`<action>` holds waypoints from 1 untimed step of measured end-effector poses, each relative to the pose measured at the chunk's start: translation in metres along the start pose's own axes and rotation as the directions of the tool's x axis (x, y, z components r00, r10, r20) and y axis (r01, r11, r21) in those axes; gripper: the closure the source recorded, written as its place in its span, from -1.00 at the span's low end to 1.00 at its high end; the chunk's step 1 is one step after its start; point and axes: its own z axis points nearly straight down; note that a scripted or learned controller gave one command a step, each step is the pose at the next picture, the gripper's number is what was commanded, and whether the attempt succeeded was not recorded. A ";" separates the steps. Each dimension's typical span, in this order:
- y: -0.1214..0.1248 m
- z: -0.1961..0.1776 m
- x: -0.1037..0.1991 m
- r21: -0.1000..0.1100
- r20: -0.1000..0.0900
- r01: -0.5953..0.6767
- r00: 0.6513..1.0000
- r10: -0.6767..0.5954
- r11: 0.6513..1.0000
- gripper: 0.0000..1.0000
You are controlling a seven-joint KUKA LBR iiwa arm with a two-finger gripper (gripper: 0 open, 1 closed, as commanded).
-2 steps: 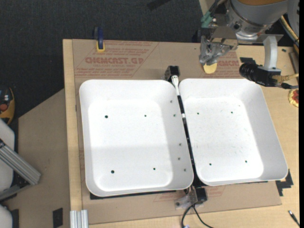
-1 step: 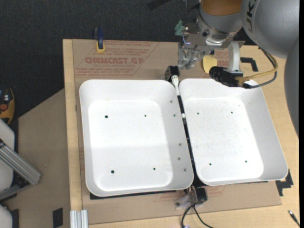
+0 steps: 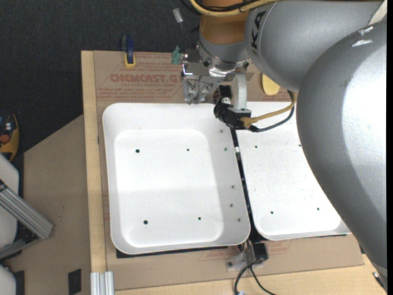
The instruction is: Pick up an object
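- Where the brown cardboard-covered bench (image 3: 98,238) carries them, two shallow white plastic bins lie side by side, touching along a dark seam: the left bin (image 3: 116,183) and the right bin (image 3: 276,226)
- One grey arm (image 3: 331,72) with an orange band (image 3: 227,5) above the wrist reaches in from the right, its bulk covering much of the right bin
- Its wrist points down at the far edge of the left bin, near the seam, with the two-finger gripper (image 3: 198,94) over the bin's far rim and the printed cardboard
- Whether the jaws are released or clenched cannot be told; nothing is seen between them
- No object to pick up can be made out in either bin; the visible floors show small dark dots
- One blue and yellow clamp (image 3: 129,51) sits at the bench's far edge
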 end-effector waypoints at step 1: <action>0.002 -0.062 -0.027 -0.018 0.002 -0.010 1.000 0.010 1.000 1.00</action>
